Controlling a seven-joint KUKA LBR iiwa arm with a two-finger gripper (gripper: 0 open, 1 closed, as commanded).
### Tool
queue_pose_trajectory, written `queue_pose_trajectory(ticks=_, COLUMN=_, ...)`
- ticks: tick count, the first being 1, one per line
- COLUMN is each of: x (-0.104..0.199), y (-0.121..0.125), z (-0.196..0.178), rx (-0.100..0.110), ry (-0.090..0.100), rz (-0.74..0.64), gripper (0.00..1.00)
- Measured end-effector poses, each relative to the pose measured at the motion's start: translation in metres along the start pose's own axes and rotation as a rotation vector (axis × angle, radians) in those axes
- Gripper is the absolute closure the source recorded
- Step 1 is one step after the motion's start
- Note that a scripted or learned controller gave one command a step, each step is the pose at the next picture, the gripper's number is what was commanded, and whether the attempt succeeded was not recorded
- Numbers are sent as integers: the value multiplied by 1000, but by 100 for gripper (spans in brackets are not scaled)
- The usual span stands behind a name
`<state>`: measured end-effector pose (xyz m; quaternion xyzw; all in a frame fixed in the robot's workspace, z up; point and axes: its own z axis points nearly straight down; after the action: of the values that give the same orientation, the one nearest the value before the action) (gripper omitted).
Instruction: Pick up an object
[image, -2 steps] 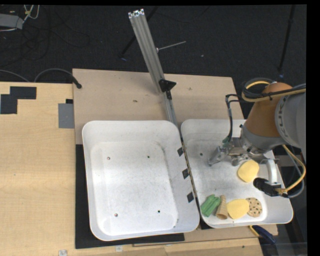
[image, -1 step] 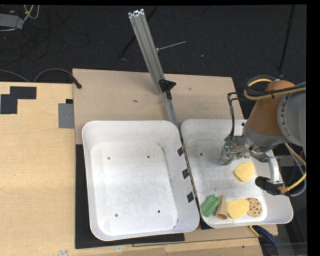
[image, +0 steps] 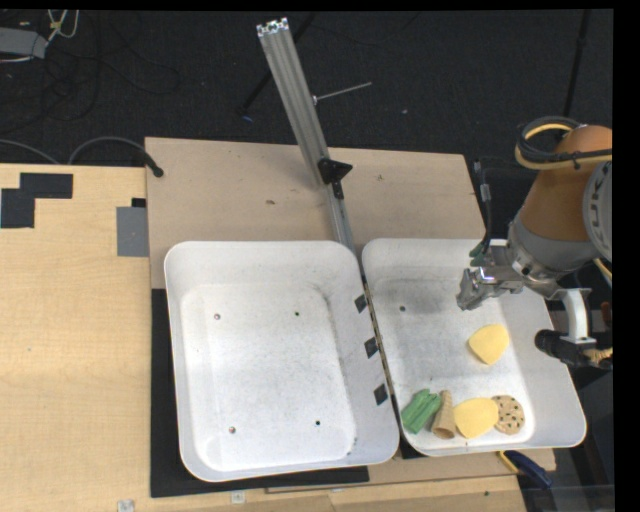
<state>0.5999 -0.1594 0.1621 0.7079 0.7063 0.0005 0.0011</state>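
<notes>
Gripper (image: 474, 291) hangs over the right bin (image: 420, 262), finger state I cannot tell, with the nearest yellow piece (image: 489, 343) just beside it at five o'clock.

Light wooden bench (image: 70, 330) with brown board section (image: 240, 190) at 12 o'clock. On bench, black mat (image: 160, 400) under bins. Two shallow white plastic bins side by side, touching at middle: left bin (image: 200, 265) at 9 o'clock side, right bin (image: 560, 420) at 3 o'clock side. Grey aluminium rail (image: 300, 110) stands tilted from board, base near junction of bins at 12 o'clock. Black and grey flat patches (image: 45, 195) on bench surface at 10 o'clock.
</notes>
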Motion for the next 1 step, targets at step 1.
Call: queue_pose_trajectory(ticks=1, x=-4, y=11, z=-51, rx=-2, ry=0, rz=-3, gripper=100)
